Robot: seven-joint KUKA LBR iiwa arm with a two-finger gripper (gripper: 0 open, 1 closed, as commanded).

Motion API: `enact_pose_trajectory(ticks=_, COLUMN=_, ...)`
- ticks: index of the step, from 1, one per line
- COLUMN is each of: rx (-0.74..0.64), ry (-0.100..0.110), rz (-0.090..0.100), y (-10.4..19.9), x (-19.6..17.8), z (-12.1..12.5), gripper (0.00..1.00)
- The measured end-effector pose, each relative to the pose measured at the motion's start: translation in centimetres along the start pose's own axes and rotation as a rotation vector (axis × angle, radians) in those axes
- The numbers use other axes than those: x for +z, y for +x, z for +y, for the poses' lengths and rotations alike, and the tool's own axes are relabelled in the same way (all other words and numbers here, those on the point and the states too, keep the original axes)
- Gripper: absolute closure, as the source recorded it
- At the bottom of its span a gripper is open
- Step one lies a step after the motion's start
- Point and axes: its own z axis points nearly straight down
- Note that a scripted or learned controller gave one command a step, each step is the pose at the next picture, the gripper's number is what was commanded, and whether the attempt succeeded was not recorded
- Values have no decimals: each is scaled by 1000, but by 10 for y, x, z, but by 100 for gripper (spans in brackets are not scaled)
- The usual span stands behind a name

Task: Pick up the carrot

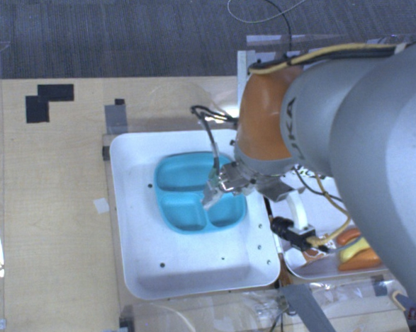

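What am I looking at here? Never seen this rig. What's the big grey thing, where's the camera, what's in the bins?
The big grey shape with the orange band is a robot arm reaching in from the right. One camera is fixed above the bench and looks down at a slant. The bench carries two shallow white bins. The left bin holds a blue divided tray with several compartments. The arm's gripper hangs over that tray, and nothing can be seen between its fingers. The right bin is mostly hidden by the arm. At its lower edge there is an orange piece that looks like the carrot, beside a smaller red-orange item I cannot identify.
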Motion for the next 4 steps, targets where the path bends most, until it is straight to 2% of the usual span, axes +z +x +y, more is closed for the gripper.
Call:
enact_pose_trajectory(ticks=1, rx=134, ry=-1, rz=-1, y=-80, x=-11, z=41, gripper=0)
enact_pose_trajectory(ticks=2, rx=215, ry=2, rz=0, y=-61, x=-11, z=-65, gripper=0)
enact_pose_trajectory(ticks=4, rx=16, ry=-1, rz=-2, y=-169, x=-11, z=-103, gripper=0)
